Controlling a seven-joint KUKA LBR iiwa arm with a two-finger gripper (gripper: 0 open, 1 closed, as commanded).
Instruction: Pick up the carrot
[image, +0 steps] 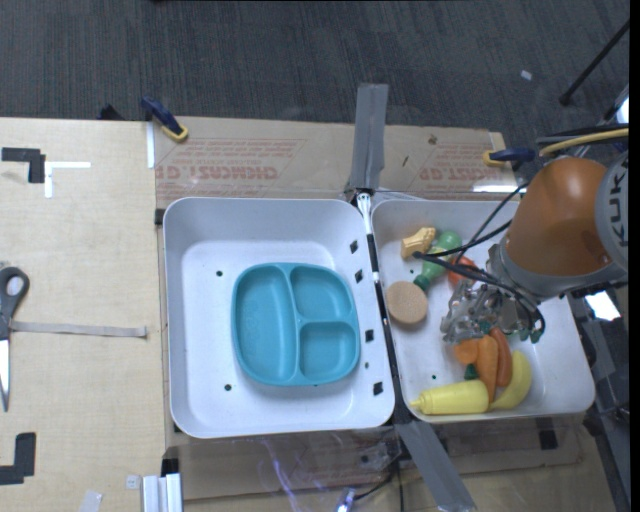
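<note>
The claw (478, 318) hangs low in the right bin (570, 395), directly above the carrot (490, 358), whose orange body lies just beneath and toward the near rim; whether the claw is open or closed cannot be told. This looks like the descent onto the carrot, with the lift not yet made. The next move calls for closing squarely across the carrot without catching the yellow squeeze bottle (455, 399) just nearer than it. Across the divider from the claw, the left bin (190, 330) carries a blue divided plate (296, 323). Farther back, a cardboard surface (260, 165) meets dark carpet (250, 50).
</note>
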